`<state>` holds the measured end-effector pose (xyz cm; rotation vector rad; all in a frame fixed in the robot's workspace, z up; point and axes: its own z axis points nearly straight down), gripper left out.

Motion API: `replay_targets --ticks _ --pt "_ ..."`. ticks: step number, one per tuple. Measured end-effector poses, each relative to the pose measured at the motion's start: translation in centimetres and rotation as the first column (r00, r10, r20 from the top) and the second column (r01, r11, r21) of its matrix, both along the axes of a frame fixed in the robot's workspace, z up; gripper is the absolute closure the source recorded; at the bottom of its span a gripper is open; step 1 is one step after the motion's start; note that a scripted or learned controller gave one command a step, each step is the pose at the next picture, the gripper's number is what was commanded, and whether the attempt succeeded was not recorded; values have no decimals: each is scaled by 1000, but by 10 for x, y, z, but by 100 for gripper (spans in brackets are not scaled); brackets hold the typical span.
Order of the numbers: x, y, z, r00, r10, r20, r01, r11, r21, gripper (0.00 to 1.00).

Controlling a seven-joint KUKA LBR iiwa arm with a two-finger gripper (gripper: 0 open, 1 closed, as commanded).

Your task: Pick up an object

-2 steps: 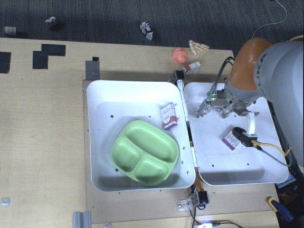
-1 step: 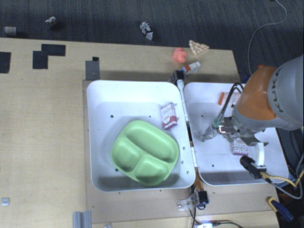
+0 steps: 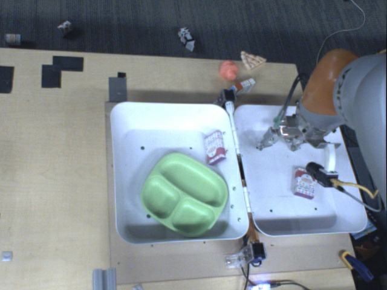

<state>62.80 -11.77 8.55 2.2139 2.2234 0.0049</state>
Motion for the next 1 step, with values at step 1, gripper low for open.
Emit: replay_targets --ticks 1 --pt "-124 12 2 1000 -3 2 3 1000 0 0"
